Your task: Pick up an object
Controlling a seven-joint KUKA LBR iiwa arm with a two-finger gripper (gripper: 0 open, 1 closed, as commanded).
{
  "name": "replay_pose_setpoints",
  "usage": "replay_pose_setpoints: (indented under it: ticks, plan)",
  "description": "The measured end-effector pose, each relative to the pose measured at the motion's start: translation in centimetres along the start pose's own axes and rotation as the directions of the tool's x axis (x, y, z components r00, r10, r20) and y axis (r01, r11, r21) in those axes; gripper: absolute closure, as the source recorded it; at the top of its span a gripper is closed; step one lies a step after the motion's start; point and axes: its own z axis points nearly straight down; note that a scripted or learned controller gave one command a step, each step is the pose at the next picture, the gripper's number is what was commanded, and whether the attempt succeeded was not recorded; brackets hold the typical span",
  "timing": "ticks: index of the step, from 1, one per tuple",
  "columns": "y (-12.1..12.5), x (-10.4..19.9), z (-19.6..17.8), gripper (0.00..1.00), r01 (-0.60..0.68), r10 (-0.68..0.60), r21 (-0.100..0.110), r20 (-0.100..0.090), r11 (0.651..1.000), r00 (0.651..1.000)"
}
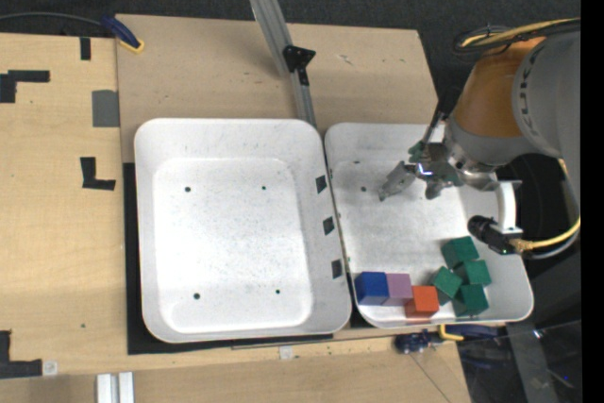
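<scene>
From the overhead camera, I see my tool [411, 182] hanging over the bare middle of the right bin [377, 146], fingers spread wide, nothing between them. The blocks, blue [372, 287], purple [399, 286], orange [424, 300] and green [464, 273], lie untouched along that bin's near edge, well apart from the tool. As I judge it, the pick is not yet begun.

I have the arm [528, 99] reaching in from the right, its orange band sitting just above the grey wrist. The gripper [412, 182] hangs off the wrist toward the left, its two fingers [392, 187] spread apart with nothing between them, tips angled down and leftward.
</scene>
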Motion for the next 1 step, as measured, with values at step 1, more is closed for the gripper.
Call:
replay_pose_setpoints:
  ticks: [1]
  plan:
    - [-0.08, 0.08, 4.77, 0.0, 0.0, 0.0, -0.004, 0.001, 1.0, 1.0]
